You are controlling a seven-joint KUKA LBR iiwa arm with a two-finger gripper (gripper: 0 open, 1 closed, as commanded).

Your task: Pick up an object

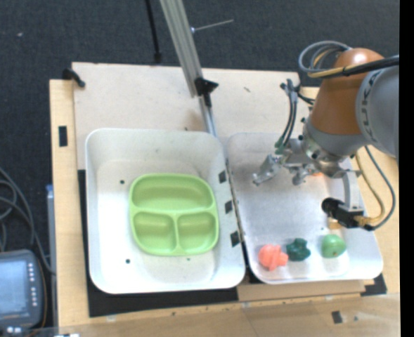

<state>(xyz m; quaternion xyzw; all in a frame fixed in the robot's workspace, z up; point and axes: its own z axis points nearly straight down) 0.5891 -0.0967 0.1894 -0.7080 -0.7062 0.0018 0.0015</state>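
Note:
My gripper (280, 172) hangs over the upper middle of the right bin (263, 209), fingers spread open with nothing between them. Along the bin's near edge lie three small objects: an orange-pink toy (271, 256) at the left, a dark green one (298, 249) in the middle, and a light green ball-like one (332, 245) at the right. All three are well below the gripper in the view and apart from it.
The left bin (108, 188) holds a light green divided plate (173, 213). A slanted metal pole (185, 48) rises from between the bins at the back. The grey and orange arm (347, 111) covers the right bin's upper right corner.

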